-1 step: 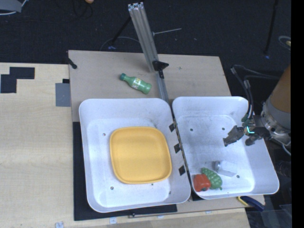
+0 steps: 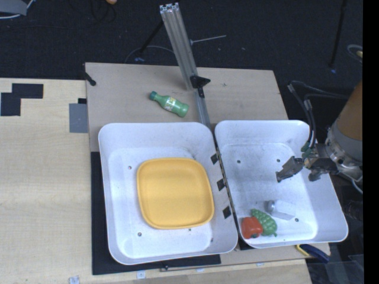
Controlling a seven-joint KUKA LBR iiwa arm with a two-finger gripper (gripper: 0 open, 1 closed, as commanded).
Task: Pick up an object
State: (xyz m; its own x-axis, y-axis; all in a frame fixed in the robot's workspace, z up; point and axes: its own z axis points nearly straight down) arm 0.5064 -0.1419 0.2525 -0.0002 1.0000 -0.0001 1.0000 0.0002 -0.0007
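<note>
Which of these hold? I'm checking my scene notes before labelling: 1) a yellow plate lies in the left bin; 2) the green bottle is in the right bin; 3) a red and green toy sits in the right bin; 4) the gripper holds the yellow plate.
1) True: the yellow plate lies in the left bin.
2) False: the green bottle lies on the bench behind the bins.
3) True: the red and green toy sits near the front of the right bin.
4) False: the gripper is over the right bin, away from the plate.
</note>
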